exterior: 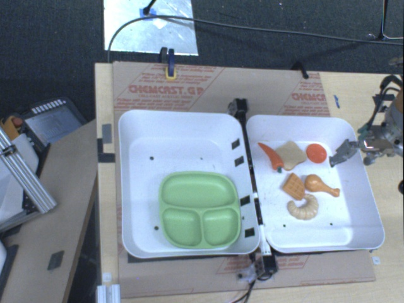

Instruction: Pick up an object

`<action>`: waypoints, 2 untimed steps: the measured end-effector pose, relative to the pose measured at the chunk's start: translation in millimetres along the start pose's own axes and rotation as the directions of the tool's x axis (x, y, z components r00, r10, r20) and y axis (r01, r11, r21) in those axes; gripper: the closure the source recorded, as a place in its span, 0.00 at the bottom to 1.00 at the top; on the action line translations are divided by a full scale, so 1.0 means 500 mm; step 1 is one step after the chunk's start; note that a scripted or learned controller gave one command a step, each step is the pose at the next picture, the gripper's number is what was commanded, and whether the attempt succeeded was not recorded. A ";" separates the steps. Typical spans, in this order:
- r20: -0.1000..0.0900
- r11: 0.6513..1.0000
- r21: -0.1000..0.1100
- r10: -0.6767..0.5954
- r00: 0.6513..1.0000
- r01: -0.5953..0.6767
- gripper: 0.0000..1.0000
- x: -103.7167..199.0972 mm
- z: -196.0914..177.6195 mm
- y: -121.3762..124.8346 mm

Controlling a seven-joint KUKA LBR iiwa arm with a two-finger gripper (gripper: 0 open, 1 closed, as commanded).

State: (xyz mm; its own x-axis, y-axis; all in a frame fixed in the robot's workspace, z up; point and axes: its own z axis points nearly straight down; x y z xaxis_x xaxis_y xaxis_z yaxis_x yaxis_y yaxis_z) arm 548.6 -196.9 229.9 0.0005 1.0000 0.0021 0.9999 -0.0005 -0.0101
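At right bin's far-right edge, gripper hangs above the rim — open or closed, can't tell, nothing seen held. Toy food grouped mid-bin: carrot, tomato, drumstick, waffle, croissant. Green tray in left bin. Pick not started — approach, grasp, lift all left.

Both white bins look like smooth, slightly glossy plastic. The green divided plate is matt plastic. The table appears pale wood, overlaid with printed brown cardboard.
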 end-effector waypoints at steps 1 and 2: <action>0.003 1.000 -0.012 -0.003 1.000 0.003 0.00 0.001 -0.013 0.005; 0.002 1.000 -0.009 -0.002 1.000 0.002 0.00 0.004 0.073 -0.005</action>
State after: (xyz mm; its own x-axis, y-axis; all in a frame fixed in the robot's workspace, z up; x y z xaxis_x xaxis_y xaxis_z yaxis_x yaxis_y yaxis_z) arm 545.9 -194.6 193.4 -0.0014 1.0000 0.0004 1.0000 0.0014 -0.0014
